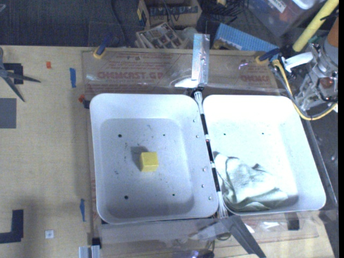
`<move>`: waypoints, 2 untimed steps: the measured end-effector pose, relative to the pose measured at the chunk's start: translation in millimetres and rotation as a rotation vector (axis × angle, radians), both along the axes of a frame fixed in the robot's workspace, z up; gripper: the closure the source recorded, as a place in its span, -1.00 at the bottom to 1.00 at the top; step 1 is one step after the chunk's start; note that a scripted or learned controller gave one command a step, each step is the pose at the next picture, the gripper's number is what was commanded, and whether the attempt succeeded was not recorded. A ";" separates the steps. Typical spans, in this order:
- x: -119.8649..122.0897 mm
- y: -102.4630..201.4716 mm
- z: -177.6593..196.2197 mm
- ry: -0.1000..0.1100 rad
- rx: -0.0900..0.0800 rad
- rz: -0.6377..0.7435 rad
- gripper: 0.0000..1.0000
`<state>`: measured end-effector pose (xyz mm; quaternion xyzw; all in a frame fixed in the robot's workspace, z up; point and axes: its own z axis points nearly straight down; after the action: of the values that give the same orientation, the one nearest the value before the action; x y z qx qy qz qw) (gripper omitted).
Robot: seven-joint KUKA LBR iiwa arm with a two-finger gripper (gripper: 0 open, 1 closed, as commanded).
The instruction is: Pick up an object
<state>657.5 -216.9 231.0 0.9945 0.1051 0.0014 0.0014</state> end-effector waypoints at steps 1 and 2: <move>-19.4 44.2 43.5 0.006 0.005 0.267 1.00; -39.7 32.0 -97.9 0.005 0.004 0.399 1.00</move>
<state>617.9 -184.9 133.2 0.9540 0.2999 -0.0006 -0.0009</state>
